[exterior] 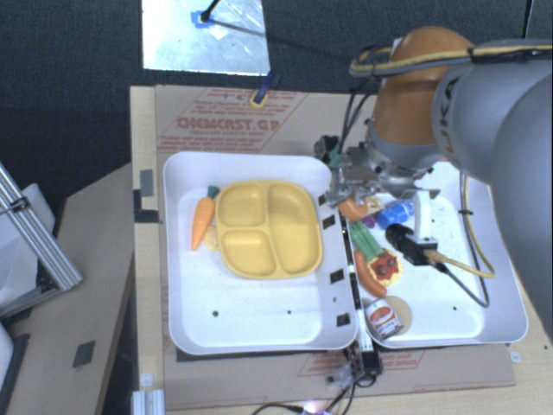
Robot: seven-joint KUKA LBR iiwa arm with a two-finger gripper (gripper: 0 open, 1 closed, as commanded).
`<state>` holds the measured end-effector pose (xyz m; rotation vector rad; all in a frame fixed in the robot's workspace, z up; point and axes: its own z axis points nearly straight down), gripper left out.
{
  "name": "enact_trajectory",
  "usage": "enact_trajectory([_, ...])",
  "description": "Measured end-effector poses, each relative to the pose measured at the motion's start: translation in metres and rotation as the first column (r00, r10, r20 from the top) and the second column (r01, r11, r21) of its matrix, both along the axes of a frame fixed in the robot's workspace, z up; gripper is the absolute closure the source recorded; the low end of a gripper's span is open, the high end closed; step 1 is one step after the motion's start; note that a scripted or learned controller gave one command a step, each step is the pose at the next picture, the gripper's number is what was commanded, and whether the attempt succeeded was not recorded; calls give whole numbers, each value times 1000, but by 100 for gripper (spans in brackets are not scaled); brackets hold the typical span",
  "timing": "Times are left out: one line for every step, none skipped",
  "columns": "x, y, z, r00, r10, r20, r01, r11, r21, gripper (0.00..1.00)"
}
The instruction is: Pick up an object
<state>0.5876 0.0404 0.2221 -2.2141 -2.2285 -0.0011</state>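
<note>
Two white bins on bench: left bin (186,318) holds yellow tray (263,229), toy carrot (202,220); gripper (359,199) low over right bin (484,318), finger state indeterminate.

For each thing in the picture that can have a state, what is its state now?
Yellow plate: flat in the left bin, compartments bare.
Toy carrot: lying beside the plate's left edge.
Can: on its side in the right bin.
Pizza slice: lying flat.
Blue item: lying down.
Gripper: low over the right bin's left side.

Carrot (202,220) left of tray (263,229)
</note>
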Motion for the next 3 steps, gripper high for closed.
enact_trajectory([11, -10, 2, 1000, -5, 2, 5, 1000, 0, 100])
enact_trajectory([20, 4, 3, 1000, -1, 3, 1, 1000, 0, 100])
enact_trajectory([16, 3, -5, 1000, -4, 0, 4, 1000, -1, 100])
